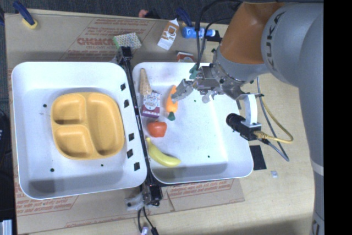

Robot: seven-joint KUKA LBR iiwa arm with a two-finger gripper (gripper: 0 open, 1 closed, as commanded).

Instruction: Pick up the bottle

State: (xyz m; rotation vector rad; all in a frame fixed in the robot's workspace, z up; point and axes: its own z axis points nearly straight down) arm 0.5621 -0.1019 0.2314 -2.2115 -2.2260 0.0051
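Note:
The bottle (151,105), small with a pink and purple label, lies in the right bin (220,165) near its left wall. An orange carrot (172,98) lies just to its right. My gripper (196,93) hangs over the upper middle of that bin, to the right of the carrot and apart from the bottle. Its fingers stand open with nothing between them, and the left fingertip (183,89) is close to the carrot's top.
A waffle cone (144,81), a red tomato (157,129) and a yellow banana (163,157) share the right bin's left side. A yellow divided plate (87,124) sits in the left bin (33,173). Small packets and clamps lie behind the bins.

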